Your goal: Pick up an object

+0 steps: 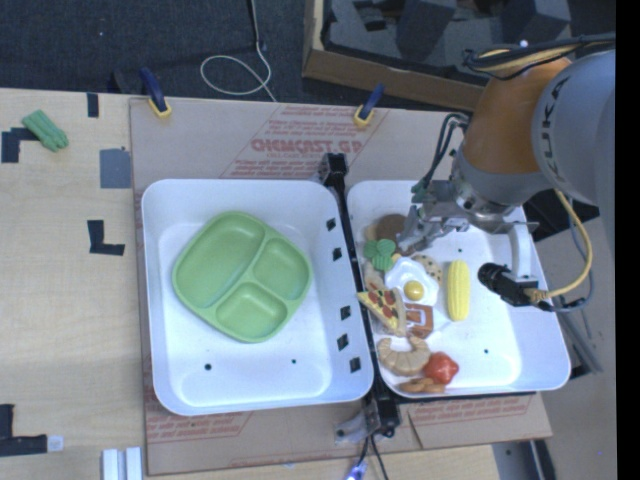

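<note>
The right bin [500,363] holds several toy foods: a corn cob [457,289], a fried egg [413,290], a pizza slice [381,304], a green broccoli piece [381,254], a brown round piece [384,229], a shrimp [402,357] and a red tomato [440,368]. My gripper [428,230] hangs over the upper middle of this bin, just above the fried egg and right of the brown piece. Nothing shows between its fingers.
The left bin [180,368] carries a green divided plate [242,275]. A small green object [45,129] lies on the bench at far left. Blue clamps [152,92] hold the cardboard sheet at the back. A black cable loop runs beside the right bin's right wall.
</note>
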Robot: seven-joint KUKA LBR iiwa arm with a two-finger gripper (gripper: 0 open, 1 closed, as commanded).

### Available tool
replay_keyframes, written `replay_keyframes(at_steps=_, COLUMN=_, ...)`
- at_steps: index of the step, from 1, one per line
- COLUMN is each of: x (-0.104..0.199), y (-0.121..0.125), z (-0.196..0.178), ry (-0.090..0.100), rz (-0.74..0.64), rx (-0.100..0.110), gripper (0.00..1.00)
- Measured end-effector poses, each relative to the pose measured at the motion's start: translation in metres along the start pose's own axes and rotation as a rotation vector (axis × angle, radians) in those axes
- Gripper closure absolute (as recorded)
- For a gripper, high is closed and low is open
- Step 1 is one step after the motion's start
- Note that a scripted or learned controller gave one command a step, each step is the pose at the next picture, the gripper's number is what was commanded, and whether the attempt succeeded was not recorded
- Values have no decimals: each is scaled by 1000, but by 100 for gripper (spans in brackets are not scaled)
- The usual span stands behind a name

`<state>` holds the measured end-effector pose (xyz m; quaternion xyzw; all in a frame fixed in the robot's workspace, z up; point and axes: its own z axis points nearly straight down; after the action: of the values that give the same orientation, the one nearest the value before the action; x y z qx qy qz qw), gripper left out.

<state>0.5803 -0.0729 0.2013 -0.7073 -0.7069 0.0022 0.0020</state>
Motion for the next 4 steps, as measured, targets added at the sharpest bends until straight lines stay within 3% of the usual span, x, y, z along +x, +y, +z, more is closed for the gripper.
replay_keyframes(at_steps=1, x=-19, y=-103, z=20, ry=2, rz=5, rx=8, gripper=100)
replay_keyframes(at_steps=2, x=-17, y=-97, z=19, ry=2, rz=-1, rx=-1, gripper=0)
replay_keyframes(at_steps=3, x=-26, y=-79, z=75, ry=-3, rz=0, rx=-30, gripper=0)
replay_keyframes(at_steps=4, x=-35, y=-6, z=110, ry=-13, rz=0, rx=-29, gripper=0)
